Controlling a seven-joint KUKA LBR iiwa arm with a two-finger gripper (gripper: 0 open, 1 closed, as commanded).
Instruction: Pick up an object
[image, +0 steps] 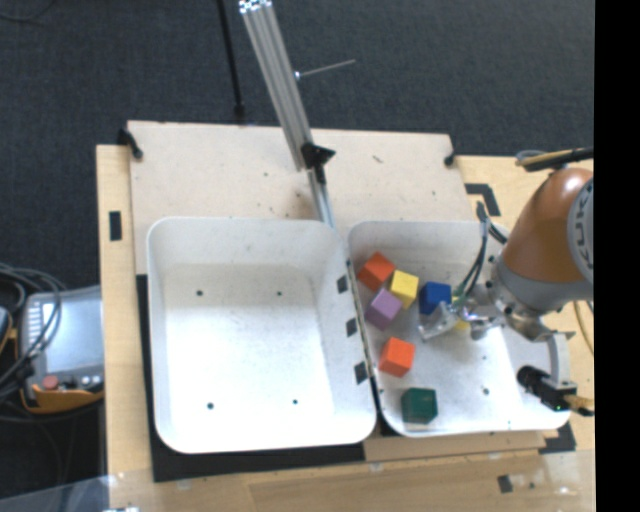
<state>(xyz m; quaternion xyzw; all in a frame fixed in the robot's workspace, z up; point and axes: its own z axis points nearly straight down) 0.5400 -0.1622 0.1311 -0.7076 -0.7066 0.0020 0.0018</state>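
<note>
The right bin (500, 410) holds several coloured blocks. An orange block (377, 270), a yellow block (404, 286), a blue block (435, 297) and a purple block (383, 307) sit clustered at its left side. A second orange block (397, 356) lies below them, and a green block (420, 405) rests near the front wall. My gripper (455, 325) hangs low in the bin, just below and right of the blue block. A small yellow patch shows at the gripper; what it belongs to is unclear.
The left bin (160, 300) stands beside the right one, sharing the middle wall. A slanted metal post (285, 90) rises behind the bins. The grey and orange arm (545, 250) covers the right bin's right side.
</note>
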